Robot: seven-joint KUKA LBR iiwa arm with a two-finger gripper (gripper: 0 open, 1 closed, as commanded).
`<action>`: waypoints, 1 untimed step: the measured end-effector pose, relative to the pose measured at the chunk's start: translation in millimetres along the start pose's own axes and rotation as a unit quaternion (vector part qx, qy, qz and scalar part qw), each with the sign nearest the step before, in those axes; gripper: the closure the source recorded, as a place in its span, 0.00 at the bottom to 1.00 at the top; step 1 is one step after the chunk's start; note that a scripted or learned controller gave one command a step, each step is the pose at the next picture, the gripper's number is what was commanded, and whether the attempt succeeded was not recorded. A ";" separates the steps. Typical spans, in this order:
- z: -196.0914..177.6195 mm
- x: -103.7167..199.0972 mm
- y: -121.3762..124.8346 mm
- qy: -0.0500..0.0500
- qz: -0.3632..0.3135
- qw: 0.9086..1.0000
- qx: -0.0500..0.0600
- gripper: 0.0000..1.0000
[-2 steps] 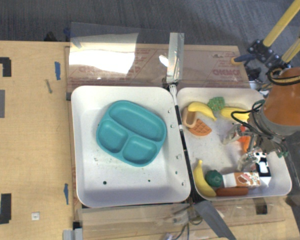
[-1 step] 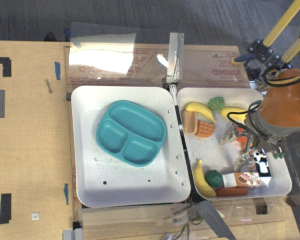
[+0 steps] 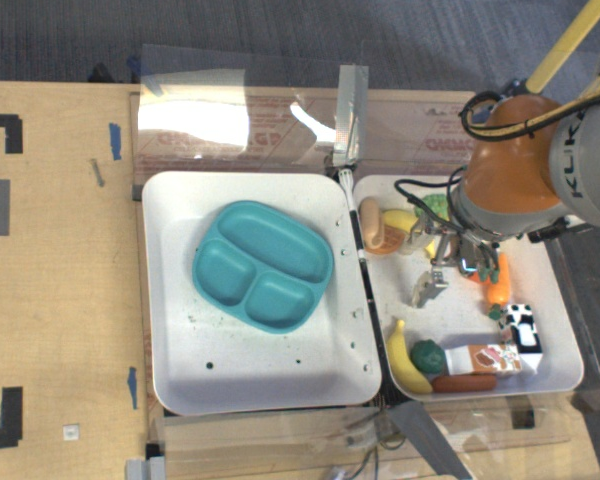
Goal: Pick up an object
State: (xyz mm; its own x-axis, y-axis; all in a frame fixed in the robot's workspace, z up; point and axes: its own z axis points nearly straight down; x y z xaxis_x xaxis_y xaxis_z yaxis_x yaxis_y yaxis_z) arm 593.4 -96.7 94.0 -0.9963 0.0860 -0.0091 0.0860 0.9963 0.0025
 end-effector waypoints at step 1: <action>3.9 -36.2 3.6 0.008 0.214 0.977 0.002 0.00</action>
